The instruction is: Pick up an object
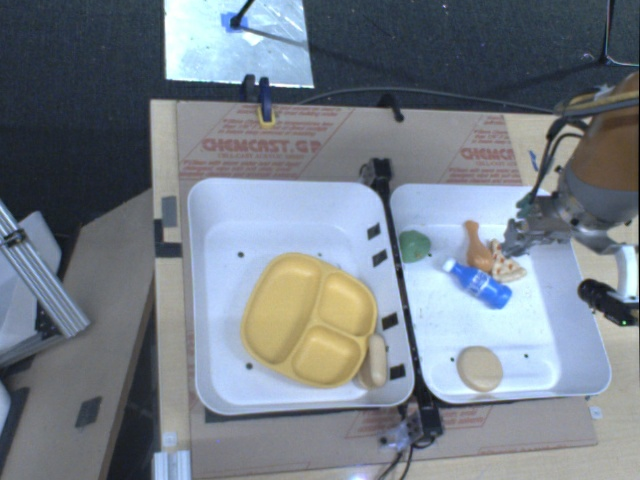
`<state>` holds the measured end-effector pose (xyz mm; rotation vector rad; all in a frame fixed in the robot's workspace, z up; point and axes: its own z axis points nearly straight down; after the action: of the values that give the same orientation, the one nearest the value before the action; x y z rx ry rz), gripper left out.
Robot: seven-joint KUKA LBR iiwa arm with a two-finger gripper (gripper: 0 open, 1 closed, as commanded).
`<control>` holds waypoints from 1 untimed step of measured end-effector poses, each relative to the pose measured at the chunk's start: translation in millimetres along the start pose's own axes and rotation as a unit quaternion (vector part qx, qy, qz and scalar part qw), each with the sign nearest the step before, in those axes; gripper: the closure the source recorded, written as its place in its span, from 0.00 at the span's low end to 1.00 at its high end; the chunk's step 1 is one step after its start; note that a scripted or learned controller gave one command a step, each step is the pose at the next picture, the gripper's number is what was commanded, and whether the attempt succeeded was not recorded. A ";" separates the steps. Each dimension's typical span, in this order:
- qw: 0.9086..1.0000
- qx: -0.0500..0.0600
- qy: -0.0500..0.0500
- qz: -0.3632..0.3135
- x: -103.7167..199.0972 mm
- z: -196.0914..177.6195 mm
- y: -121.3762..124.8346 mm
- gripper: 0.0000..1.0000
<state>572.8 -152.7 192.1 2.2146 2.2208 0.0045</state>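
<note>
Camera view shows a wooden bench on dark carpet, bearing two white bins. Left bin: one yellow divided tray, one beige bread roll. Right bin: one green ball, one blue bottle, one round bun, one orange toy touching the gripper, whose state I cannot tell.

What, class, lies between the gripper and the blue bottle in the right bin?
Nothing visible blocks it. The gripper sits over the orange toy, and the blue bottle lies right beside that toy, toward the bin's front. The green object and tan disc lie well aside.
</note>
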 end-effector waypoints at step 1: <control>1.000 0.000 0.000 -0.001 6.1 -48.1 7.7 1.00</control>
<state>580.1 -146.5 240.2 2.2124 2.2229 0.0053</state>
